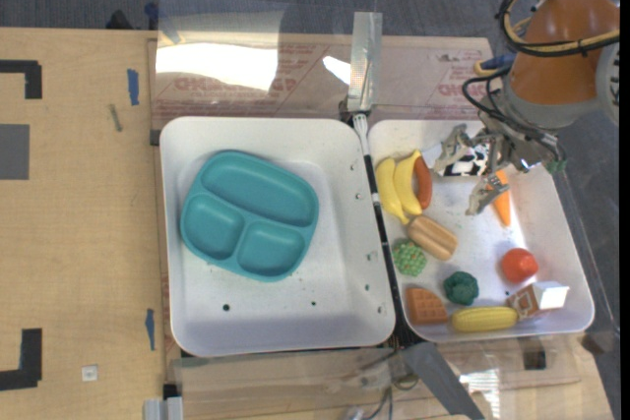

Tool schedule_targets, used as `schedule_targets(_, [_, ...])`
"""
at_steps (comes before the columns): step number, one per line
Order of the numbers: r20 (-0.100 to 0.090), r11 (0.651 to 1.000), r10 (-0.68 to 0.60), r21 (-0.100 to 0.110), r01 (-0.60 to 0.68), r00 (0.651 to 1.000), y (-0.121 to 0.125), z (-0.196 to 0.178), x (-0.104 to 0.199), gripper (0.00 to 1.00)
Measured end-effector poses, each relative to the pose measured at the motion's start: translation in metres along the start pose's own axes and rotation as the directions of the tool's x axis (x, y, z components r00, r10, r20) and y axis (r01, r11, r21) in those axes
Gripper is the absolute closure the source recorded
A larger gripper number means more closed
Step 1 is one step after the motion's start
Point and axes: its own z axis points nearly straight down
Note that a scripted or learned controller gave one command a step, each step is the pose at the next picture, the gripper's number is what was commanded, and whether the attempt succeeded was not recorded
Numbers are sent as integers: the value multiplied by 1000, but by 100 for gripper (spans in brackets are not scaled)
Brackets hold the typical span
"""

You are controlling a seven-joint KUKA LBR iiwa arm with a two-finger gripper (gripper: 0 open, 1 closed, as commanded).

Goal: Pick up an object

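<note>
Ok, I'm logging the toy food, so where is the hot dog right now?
In the camera view, the hot dog lies in the right bin, below the bananas and just above the green vegetable.

Orange-domed arm [566, 49], looped black cables, metallic gripper [492, 167] with 2 fingers.

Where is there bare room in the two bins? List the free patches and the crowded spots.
Left bin: free floor along the front edge and right side of the teal plate. Right bin: one bare patch between hot dog and tomato. Crowded along its left wall, its front edge, and under the hand.
</note>
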Motion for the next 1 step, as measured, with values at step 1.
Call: schedule_targets(1, [21, 993, 121, 6, -121, 992, -19, 32, 35, 0])
